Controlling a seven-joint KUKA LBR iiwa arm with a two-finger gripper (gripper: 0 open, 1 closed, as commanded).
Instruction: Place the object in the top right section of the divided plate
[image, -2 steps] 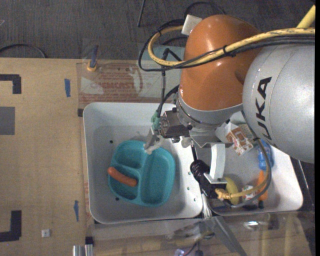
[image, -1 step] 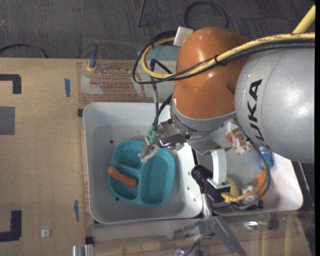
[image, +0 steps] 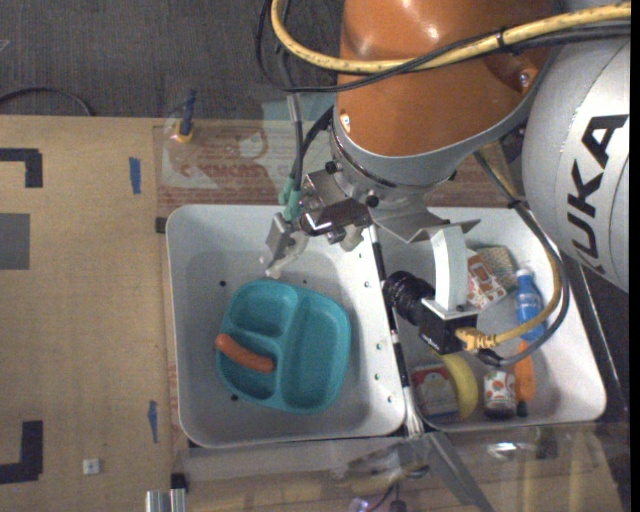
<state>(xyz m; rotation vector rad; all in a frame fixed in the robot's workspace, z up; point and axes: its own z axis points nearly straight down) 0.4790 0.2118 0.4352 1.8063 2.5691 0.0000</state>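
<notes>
Teal divided plate lies on the floor of the left white bin, holding an orange hot dog in its lower left section, well apart from the plate's top right section. End effector hangs over the bin's upper part, just above the plate's upper edge; its pale fingers point down and to the left, and nothing shows between them, though how far apart they stand cannot be told. Grey arm with orange band reaches in from the right. Right white bin holds a banana, a blue bottle, a small box and other packaged items. Both bins rest on a bench with blue tape marks.
</notes>
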